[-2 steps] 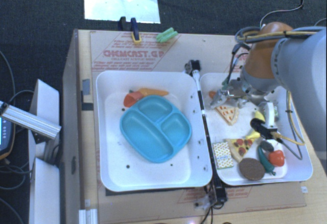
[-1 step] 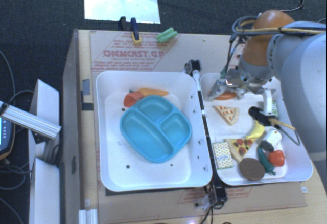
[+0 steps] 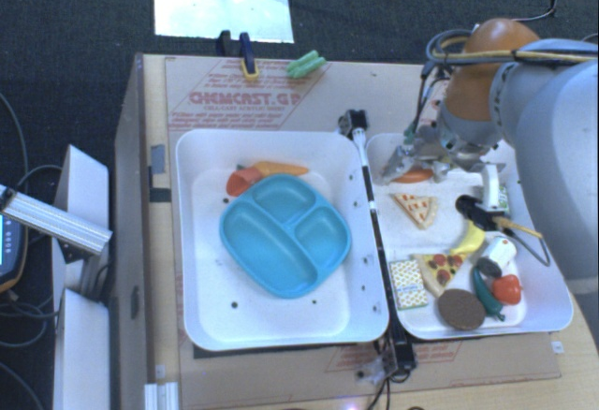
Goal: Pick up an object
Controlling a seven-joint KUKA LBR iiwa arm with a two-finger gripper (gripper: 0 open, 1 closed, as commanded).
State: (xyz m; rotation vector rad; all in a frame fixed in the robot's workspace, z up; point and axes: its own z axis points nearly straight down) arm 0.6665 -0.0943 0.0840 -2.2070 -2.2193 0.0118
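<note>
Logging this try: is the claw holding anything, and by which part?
Cannot be told. The claw is low over an orange piece in the right bin, but no grip shows.

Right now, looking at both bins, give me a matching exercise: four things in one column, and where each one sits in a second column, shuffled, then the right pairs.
Things:
1. blue divided plate
2. brown round cookie
3. gripper
4. green toy

Places:
A. on the bench, beyond both bins
B. near front corner of the right bin
C. middle of the left bin
D. over the far end of the right bin, above an orange piece

Pairs: 1-C, 2-B, 3-D, 4-A
</note>
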